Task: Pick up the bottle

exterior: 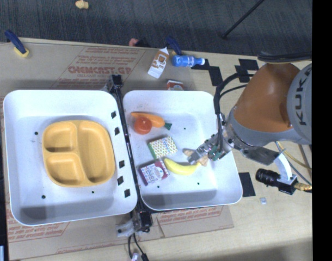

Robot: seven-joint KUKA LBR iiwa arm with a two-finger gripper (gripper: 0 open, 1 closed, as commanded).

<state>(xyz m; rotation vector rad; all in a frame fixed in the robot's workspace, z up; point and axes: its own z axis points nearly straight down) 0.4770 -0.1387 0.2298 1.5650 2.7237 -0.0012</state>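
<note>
Two shallow white bins (171,99) sat side by side on the bench. The bottle (186,61), blue plastic with a paler cap, lay on its side outside them, beyond the right bin's far rim, long axis left to right, cap toward the right. The gripper (201,155) hung low in the right bin, just beside a smooth yellow banana (180,167); whether its claw was spread or closed could not be told. A yellow compartment tray (79,152) filled the left bin.
</note>
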